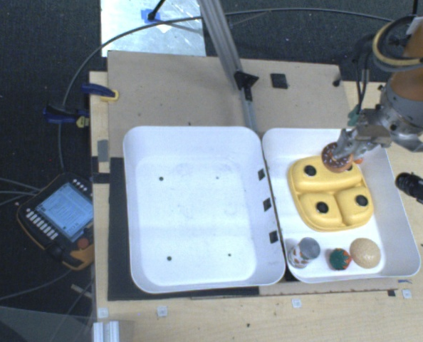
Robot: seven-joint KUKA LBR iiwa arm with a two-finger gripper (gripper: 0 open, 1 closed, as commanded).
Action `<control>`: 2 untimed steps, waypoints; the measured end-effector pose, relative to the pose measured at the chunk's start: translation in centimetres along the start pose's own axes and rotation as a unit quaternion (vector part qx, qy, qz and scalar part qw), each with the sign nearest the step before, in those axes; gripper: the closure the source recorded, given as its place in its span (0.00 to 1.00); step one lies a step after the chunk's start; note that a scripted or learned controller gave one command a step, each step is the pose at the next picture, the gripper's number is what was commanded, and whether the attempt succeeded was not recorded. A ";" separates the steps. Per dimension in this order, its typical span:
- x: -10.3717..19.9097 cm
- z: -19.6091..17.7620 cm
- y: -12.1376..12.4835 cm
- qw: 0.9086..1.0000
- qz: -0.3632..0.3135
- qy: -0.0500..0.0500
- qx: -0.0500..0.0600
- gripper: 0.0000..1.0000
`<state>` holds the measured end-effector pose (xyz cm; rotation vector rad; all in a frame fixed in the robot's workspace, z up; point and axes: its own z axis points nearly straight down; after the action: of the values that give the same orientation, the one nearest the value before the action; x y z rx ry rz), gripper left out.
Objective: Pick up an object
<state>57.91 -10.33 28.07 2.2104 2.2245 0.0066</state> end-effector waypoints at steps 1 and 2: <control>4.3 0.8 0.3 1.000 -0.001 0.001 0.002 1.00; 10.0 2.9 1.1 1.000 -0.002 0.002 0.003 1.00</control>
<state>58.93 -0.33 25.14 2.2104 2.2335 0.0034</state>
